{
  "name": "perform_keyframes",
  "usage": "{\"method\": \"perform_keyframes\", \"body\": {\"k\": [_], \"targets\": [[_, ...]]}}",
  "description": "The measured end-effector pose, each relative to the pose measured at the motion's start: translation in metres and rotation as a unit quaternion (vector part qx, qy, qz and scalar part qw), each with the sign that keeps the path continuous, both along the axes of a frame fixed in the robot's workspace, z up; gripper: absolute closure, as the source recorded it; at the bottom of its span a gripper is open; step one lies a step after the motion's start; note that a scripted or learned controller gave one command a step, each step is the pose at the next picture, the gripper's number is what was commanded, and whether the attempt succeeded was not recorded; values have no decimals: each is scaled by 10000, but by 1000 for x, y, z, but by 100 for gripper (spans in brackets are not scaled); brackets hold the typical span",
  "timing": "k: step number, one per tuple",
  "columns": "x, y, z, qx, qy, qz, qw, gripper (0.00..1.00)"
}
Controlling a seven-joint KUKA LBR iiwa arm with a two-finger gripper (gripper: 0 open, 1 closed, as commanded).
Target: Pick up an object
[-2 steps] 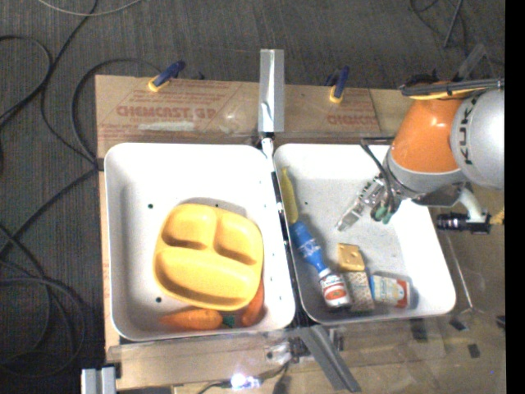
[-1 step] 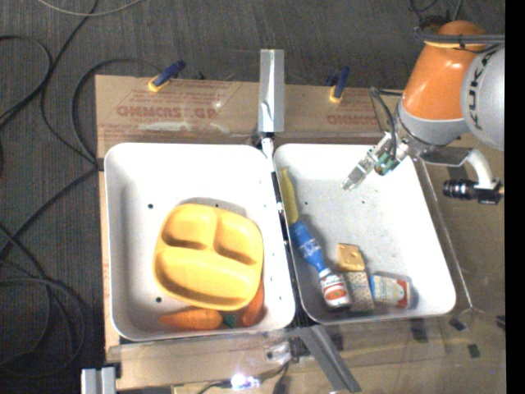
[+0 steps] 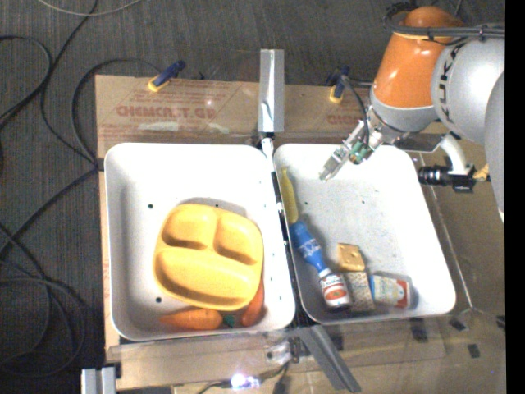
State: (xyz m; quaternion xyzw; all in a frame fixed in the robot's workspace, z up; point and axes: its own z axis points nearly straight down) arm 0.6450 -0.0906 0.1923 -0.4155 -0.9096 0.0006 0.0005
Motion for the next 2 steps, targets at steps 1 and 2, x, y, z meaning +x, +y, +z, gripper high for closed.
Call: {"method": "perform_keyframes", "body": {"k": [1, 2], "targets": [[1, 1, 8, -3, 3, 14, 10000, 100], [2, 2, 15, -4, 7, 23, 10000, 100]]}}
